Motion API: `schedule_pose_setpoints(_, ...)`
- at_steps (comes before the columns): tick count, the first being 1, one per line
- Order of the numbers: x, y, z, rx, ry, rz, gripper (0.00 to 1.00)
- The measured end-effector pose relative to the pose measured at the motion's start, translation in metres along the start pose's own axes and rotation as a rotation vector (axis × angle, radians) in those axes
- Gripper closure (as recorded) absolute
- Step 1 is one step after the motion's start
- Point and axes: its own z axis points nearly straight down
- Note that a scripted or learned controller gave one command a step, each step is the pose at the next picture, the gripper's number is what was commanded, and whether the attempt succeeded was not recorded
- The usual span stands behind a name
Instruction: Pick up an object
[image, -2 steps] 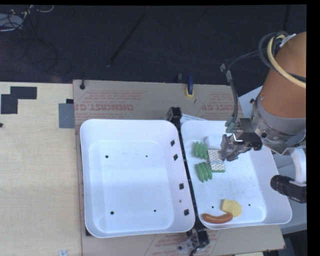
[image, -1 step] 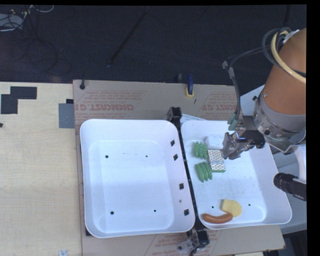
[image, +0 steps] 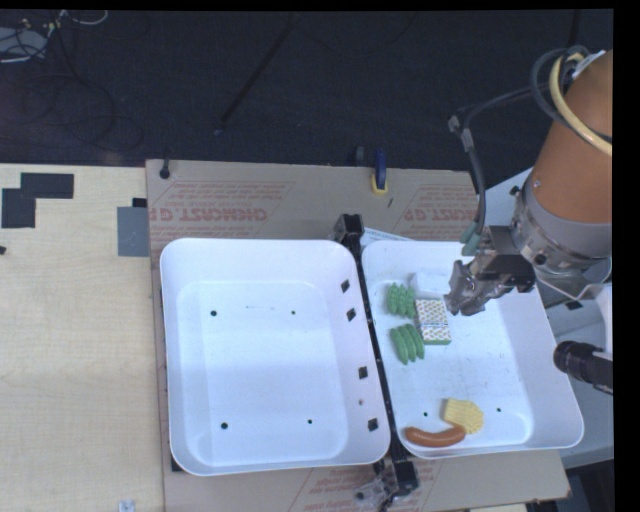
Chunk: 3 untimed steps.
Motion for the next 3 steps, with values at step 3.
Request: schedule_pose_setpoints(3, 0.0, 0.001, -0.028, 0.007, -0.002, -0.022, 1.0)
